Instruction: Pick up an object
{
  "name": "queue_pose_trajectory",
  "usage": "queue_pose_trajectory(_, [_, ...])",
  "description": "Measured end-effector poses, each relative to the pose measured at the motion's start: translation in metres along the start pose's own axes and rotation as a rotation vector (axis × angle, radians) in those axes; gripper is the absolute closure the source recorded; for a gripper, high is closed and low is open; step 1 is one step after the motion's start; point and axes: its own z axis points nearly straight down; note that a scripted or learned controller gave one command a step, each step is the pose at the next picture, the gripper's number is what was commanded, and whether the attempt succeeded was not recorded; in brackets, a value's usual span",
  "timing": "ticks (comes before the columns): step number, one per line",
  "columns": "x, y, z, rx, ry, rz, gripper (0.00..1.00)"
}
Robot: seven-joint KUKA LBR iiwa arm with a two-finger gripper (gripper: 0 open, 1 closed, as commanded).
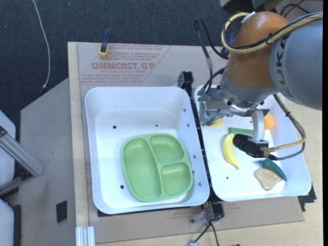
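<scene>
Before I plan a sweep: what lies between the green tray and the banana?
In the camera view, the two bins' adjoining walls lie between the tray and the banana, plus bare white floor on each side.

Grey KUKA arm, glossy orange band, yellow and black cables looped around the wrist

— Bins on the desk?
— Two: left bin, right bin.
— Contents, left?
— One green divided plate, three compartments.
— Right?
— One banana, one tan bread-shaped piece, one teal item, one orange item, partly hidden.
</scene>
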Motion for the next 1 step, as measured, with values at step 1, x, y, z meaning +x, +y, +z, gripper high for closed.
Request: queue_pose_trajectory(1, [0.0434,-0.0377,-0.0054,0.000,0.001,-0.002,1.00])
